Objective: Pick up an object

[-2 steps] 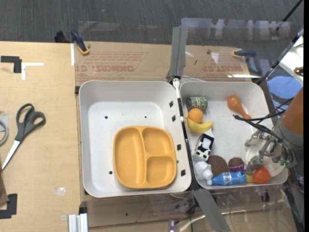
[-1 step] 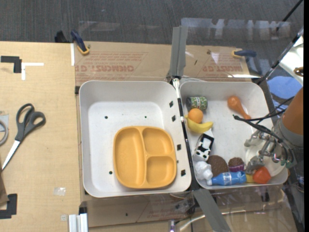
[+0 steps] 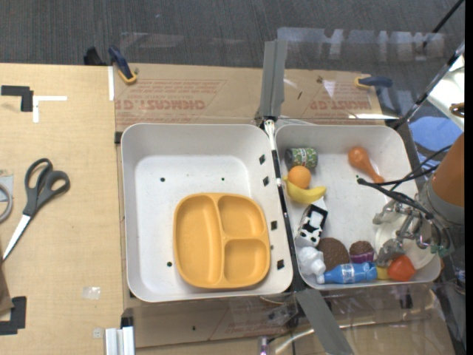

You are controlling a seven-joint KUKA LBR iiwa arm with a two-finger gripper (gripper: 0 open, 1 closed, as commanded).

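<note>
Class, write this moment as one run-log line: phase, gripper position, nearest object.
phase: approach | gripper: low over right bin, near-right corner | nearest: red object | grasp: not seen

I can make out mirrored red print on the cardboard sheet (image 3: 185,95) behind the bins, roughly "CHEMICAL GUYS"; nothing else is legible.

The arm (image 3: 452,180) shows an orange, rounded band at the view's right edge. Below the band sits the gripper (image 3: 403,235), a cluster of bare silver-grey metal parts with small linkages and brackets, its outline irregular and shiny. Thin black cables (image 3: 392,191) run above the jaws, curving from the wrist out to the left, with more dark wiring looped close against the metal body.
</note>
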